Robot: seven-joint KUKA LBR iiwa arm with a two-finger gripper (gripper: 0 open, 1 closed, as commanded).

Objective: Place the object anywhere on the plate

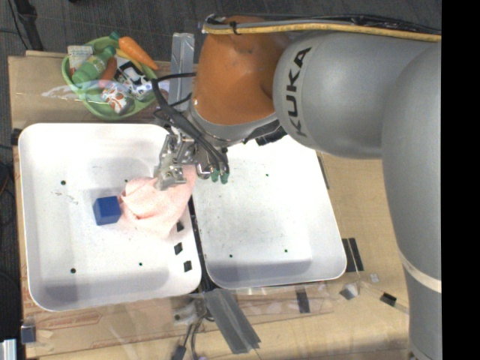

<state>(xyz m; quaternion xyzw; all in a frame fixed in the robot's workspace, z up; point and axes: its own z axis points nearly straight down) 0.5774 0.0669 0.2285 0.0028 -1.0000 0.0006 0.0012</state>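
A blue cube [107,210] lies in the left white bin [45,201], just left of a pink plate [154,201]. The plate sits against the bin's right wall and looks tilted or lifted at its right side. My gripper [175,171] hangs over the plate's upper right edge, at or very near it, about a hand's width right of the cube. The metal gripper body hides whatever is between its tips. The orange band and grey arm fill the space above and to the right.
The right white bin [262,231] lies below the arm. A green bowl [105,88] of toy food, with a carrot on top, stands beyond the left bin's far edge. Black tape marks dot the bench at front right.
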